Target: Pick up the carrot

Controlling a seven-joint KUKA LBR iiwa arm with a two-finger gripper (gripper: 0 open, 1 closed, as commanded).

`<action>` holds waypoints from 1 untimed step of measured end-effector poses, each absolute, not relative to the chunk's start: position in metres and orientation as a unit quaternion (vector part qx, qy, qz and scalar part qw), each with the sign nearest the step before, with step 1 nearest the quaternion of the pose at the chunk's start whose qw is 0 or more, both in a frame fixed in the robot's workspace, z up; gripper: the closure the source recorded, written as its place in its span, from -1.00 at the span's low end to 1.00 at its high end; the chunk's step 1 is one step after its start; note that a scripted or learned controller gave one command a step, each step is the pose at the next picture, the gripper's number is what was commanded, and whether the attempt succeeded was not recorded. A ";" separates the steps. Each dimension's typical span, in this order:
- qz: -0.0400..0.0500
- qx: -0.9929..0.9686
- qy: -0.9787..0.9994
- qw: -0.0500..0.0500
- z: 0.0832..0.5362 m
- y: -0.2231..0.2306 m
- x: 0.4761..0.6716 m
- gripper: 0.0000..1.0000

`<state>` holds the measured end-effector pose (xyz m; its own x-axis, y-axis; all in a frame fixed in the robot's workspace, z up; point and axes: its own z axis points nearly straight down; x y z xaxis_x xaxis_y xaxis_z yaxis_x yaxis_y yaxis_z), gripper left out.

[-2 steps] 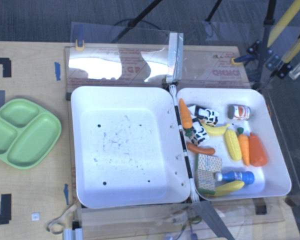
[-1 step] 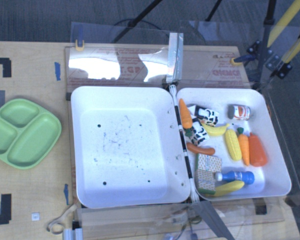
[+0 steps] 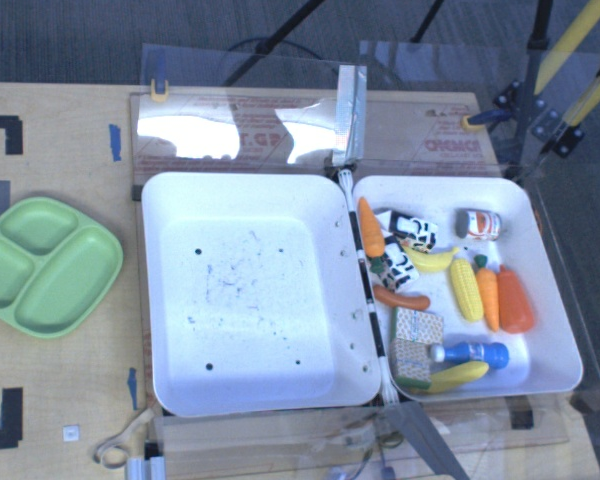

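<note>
I see the carrot (image 3: pixel 370 228) in the right bin (image 3: pixel 555 313), lying lengthwise tight against the bin's left wall, its green end touching a black-and-white toy (image 3: pixel 398 265). I cannot tell whether the gripper is released or clenched.

That wall is my main worry: a descent there could land on the rim instead of straddling the carrot, or pinch the toy along with it.

A second slim orange piece (image 3: pixel 488 298) lies between the corn (image 3: pixel 466 288) and a fatter orange item (image 3: pixel 515 303), so a mistaken target is also possible. The taper could squirt out under a squeeze.
</note>
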<state>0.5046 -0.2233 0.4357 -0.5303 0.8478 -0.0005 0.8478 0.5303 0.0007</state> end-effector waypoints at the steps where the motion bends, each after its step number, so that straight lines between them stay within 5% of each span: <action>1: 0.000 0.496 0.868 0.000 0.433 -0.223 0.481 -1.00</action>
<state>0.4809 -0.2229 0.4325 -0.5078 0.8615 -0.0004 0.8615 0.5078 0.0006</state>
